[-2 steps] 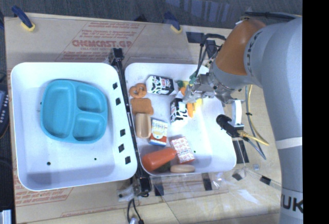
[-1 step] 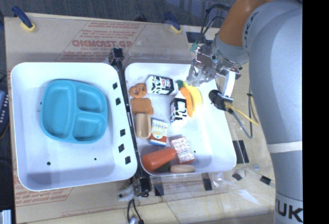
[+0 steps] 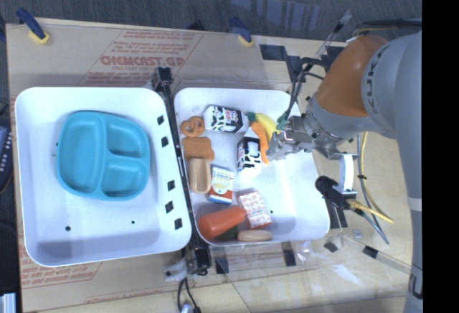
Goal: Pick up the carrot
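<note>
Camera view: gripper (image 3: pixel 281 141) low over the right bin (image 3: pixel 301 197), just right of the carrot (image 3: pixel 261 138), fingers' spread impossible to tell. Carrot lying orange and slanted, touching a yellow banana (image 3: pixel 266 121) above and a black-and-white carton (image 3: pixel 249 153) on its left. Farther left of the carrot, a pretzel (image 3: pixel 191 126); well beyond, a blue divided tray (image 3: pixel 104 154) in the left bin (image 3: pixel 43 225).

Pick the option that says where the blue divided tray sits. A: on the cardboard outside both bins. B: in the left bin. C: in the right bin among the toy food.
B: the blue divided tray lies flat on the floor of the left bin, while the carrot and the other toy food are in the right bin.
</note>
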You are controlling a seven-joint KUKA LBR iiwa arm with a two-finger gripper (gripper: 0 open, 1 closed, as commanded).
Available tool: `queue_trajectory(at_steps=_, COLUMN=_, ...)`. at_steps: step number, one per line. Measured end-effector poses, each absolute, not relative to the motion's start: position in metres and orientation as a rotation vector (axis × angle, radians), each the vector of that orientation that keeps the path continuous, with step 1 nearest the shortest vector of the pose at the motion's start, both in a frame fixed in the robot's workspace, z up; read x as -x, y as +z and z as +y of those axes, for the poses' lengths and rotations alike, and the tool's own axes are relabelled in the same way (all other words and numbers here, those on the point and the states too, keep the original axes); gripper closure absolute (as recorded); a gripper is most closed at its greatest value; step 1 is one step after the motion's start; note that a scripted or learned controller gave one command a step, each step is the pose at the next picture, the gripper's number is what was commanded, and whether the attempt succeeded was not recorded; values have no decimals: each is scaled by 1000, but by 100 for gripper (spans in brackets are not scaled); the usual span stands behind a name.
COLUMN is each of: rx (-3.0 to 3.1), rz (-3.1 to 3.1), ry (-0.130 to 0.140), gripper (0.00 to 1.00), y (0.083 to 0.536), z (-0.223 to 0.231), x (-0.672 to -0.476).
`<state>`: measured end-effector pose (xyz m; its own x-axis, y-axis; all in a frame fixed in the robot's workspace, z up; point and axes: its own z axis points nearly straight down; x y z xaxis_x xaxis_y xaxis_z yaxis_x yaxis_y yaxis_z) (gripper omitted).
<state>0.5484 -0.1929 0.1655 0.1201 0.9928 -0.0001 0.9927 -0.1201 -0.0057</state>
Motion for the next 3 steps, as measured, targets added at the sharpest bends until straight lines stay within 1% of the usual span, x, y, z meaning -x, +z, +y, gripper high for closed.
queue_trajectory(at_steps=1, rx=1955, rz=-2456, ry=2, gripper=100, y=91, z=-205, x=-540)
queue_trajectory(at_steps=2, rx=1956, rz=-2455, ry=2, gripper=0, y=91, z=-206, x=-540)
queue_trajectory(at_steps=3, rx=1679, rz=-2658, ry=1, gripper=0, y=93, z=-211, x=-602)
